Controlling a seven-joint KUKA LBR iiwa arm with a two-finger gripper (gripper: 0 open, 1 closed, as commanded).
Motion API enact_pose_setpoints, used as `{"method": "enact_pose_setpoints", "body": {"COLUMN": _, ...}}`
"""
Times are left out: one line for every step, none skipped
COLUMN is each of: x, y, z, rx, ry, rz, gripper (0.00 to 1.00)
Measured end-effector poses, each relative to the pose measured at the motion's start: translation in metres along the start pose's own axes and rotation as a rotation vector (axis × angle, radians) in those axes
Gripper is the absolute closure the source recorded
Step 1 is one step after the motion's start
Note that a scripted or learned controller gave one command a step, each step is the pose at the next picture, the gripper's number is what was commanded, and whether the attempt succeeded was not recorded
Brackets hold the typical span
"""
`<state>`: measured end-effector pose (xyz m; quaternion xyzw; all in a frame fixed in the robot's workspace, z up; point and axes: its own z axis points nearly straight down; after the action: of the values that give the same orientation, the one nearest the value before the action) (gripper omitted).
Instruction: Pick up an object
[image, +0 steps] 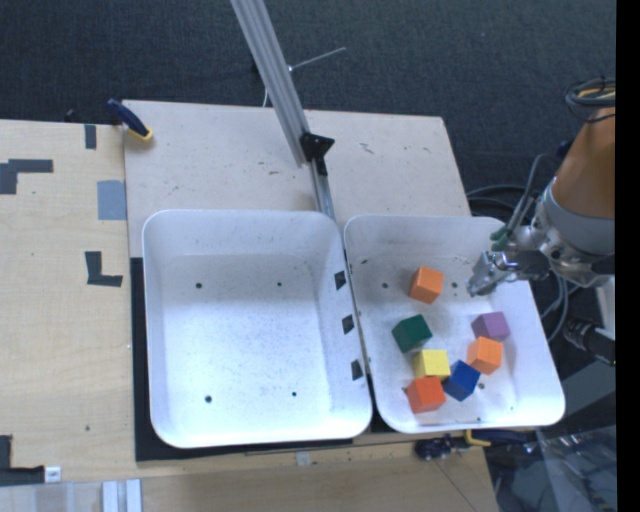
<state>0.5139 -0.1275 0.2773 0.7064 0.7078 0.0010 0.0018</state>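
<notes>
- Blocks, small and wooden-looking, lying loose in the right white bin (520, 395): orange cube (426, 284) alone toward the back, dark green cube (411, 332) in front of it, then a tight cluster of yellow cube (433, 362), blue cube (462, 381), red-orange cube (425, 394), second orange cube (485, 354) and purple cube (490, 325).
- No set target in the task; lone orange cube judged the easiest pick, standing free on all sides and nearest the tool.
- Two-finger gripper (483, 278) hanging low at the bin's back right, just right of the lone orange cube and apart from it, with nothing seen between the fingers.
- Finger spread too small and blurred to read; cannot tell whether parted or closed.
- Risk one: closing short of the cube, given the sideways offset, and coming up with nothing.
- Risk two: nudging the cube aside with one finger, since light blocks slide readily on smooth plastic.
- Risk three: descending into the cluster instead, where touching neighbours leave no room for fingers and could jam or scatter.
- Risk four: clipping the bin's rim, close beside the wrist.
- Left white bin (160, 330) alongside, bare speckled floor.
</notes>
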Motion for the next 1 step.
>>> {"method": "enact_pose_setpoints", "body": {"x": 0.0503, "y": 0.0078, "z": -0.0008, "rx": 0.004, "ry": 0.002, "rz": -0.004, "gripper": 1.00}}
